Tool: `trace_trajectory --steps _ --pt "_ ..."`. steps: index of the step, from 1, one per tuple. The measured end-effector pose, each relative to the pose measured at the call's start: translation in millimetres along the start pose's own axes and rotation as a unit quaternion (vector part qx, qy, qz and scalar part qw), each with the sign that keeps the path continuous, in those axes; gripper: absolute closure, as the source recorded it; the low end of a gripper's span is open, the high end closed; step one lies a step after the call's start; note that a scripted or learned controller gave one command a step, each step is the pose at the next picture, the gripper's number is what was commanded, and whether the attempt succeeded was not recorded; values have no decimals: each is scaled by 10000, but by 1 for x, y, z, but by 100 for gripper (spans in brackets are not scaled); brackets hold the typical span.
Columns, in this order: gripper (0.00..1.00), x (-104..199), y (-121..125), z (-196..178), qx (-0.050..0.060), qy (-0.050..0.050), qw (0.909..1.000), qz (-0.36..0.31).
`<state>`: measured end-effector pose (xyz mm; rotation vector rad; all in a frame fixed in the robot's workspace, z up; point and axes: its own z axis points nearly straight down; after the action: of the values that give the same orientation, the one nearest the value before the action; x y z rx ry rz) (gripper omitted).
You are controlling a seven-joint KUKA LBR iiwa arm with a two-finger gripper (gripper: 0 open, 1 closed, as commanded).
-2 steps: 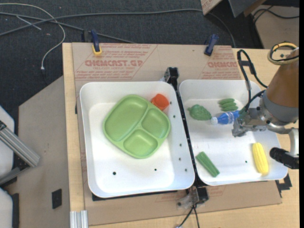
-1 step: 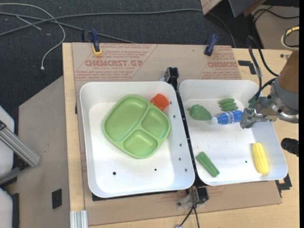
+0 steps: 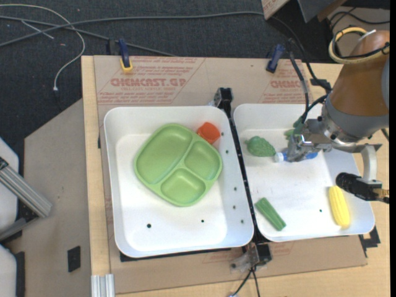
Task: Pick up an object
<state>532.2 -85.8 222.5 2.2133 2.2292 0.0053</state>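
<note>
My gripper [image 3: 298, 147] hangs low over the back of the right bin [image 3: 309, 228], at the end of the grey arm with its orange band [image 3: 362, 82]. Directly under it lies a small blue and white object [image 3: 307, 156], partly hidden by the gripper. Just to the left sits a lumpy green toy [image 3: 260, 146], close to the gripper but apart from it. A green block [image 3: 270, 213] lies near the bin's front left. Along the right side rests a yellow corn cob [image 3: 339, 205].
The left bin [image 3: 124, 221] holds a green divided plate [image 3: 178, 164] with an orange object [image 3: 209, 131] at its back edge. A black divider [image 3: 238, 166] separates the bins. Cables and a black fitting [image 3: 356, 185] hang by the right bin's right wall.
</note>
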Motion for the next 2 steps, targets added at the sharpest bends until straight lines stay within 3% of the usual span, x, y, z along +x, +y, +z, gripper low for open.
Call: trace_trajectory --steps 2 --pt "100 95 10 -7 5 2 10000 4"
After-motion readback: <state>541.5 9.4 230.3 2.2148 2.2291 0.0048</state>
